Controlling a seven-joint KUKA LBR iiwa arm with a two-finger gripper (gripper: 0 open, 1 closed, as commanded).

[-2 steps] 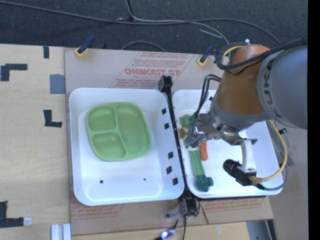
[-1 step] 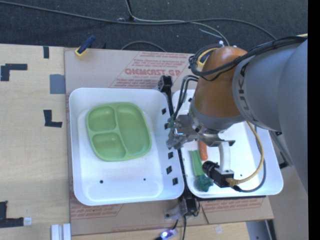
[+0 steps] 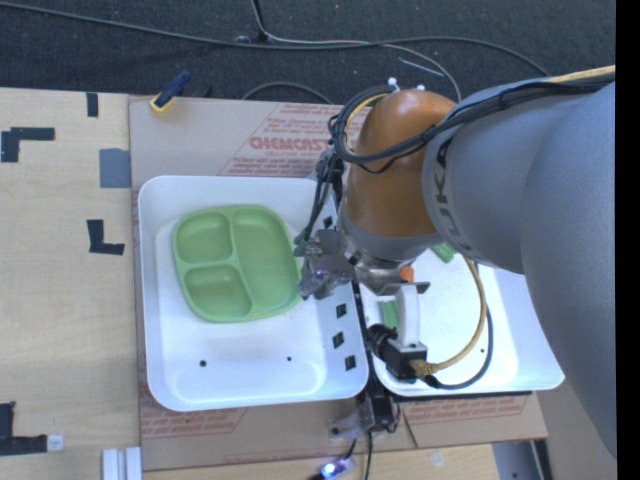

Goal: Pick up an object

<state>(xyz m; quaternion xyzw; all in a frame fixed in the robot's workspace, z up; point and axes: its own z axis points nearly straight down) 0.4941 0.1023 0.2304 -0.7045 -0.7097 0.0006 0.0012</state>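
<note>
A light green divided plate (image 3: 235, 261) lies in the left white bin (image 3: 240, 383), toward its back. My gripper (image 3: 313, 271) hangs under the orange wrist band (image 3: 395, 173), over the plate's right rim, close to the wall between the two bins. The wrist hides most of it. Bits of a green object (image 3: 388, 314) show in the right bin (image 3: 520, 363), beneath the arm.
The big grey arm covers most of the right bin. A yellow cable (image 3: 470, 353) loops off the wrist over that bin. Both bins rest on a cardboard sheet (image 3: 250, 143). A blue and yellow clip (image 3: 170, 91) sits at the sheet's back left corner.
</note>
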